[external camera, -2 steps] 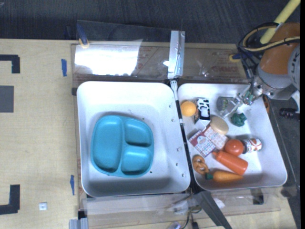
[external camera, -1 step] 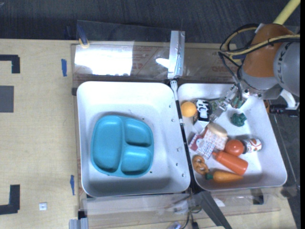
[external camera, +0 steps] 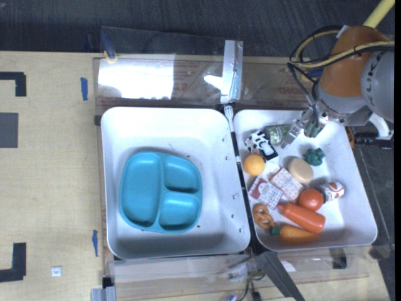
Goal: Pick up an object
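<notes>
The right bin (external camera: 363, 215) holds several toy foods. Among them are a black-and-white cow figure (external camera: 260, 144), a yellow-orange ball (external camera: 254, 165), a beige bun (external camera: 299, 170), a small green piece (external camera: 314, 156), a red tomato (external camera: 310, 199) and an orange carrot (external camera: 294, 232). A small grey-green can (external camera: 277, 132) lies on its side near the bin's back. My gripper (external camera: 309, 126) hangs low over the back of this bin, just right of the can and above the green piece. Its tips look close to the can's right end.
The left bin (external camera: 125, 127) holds a blue divided plate (external camera: 161, 191). Red-and-white packets (external camera: 279, 187), a pretzel (external camera: 262, 215), an orange bottle shape (external camera: 304, 217) and a red-and-white ball (external camera: 333, 190) crowd the right bin's front. A clear panel (external camera: 163, 74) stands behind the bins.
</notes>
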Controlling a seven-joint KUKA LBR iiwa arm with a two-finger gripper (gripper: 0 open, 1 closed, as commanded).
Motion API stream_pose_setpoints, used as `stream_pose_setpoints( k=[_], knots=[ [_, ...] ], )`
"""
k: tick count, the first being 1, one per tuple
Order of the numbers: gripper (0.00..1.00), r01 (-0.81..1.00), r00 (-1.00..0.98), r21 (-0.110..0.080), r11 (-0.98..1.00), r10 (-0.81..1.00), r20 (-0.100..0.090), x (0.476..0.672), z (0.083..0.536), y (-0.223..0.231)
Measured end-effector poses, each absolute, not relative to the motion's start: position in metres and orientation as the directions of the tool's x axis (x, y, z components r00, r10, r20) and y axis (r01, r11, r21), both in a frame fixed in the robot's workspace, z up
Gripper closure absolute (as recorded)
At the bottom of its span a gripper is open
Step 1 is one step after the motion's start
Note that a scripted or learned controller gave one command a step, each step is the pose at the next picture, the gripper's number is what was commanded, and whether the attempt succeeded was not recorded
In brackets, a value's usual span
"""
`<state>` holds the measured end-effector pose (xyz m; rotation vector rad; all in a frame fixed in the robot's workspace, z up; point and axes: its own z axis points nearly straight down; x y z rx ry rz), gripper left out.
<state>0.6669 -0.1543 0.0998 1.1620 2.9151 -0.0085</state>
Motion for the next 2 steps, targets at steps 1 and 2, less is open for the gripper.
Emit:
stream_pose_setpoints(
  k=[1, 2],
  knots=[
    [1.0, 0.734, -0.679, 0.012, 0.679, 0.734, -0.01, 0.645, 0.192, -0.082],
    [1.0, 0.935, -0.354, -0.002, 0.354, 0.935, 0.004, 0.594, 0.185, 0.027]
  ],
)
